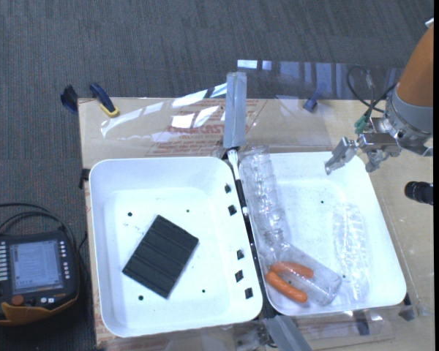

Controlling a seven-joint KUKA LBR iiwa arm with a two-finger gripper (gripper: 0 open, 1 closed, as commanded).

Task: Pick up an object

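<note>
The desk [124,134] carries 2 shallow white bins side by side. The left bin [106,196] holds 1 thing: a flat black ribbed pad [161,256], a rectangle lying on the bin floor with its long axis running from lower left to upper right.

The right bin [384,218] holds 3 clear plastic bottles and 2 orange carrot-shaped pieces. 1 clear bottle [263,196] lies along the bin's left wall, its long axis running up and down the view. A 2nd clear bottle [351,251] lies near the right wall, also lengthwise up and down, tilted slightly. A 3rd clear bottle [311,273] lies slantwise at the lower left of that bin, running from upper left to lower right, its upper end just beside the 1st bottle. The 2 orange pieces [289,278] lie side by side against it, both pointing lower right, and appear partly behind its clear wall.

The pincer [355,156] hangs over the upper right corner of the right bin, its 2 fingers spread apart with nothing between them, well apart from every object. A grey upright post [235,112] stands at the far end of the divider between the bins. A teach pendant [31,269] sits on the floor to the left.
</note>
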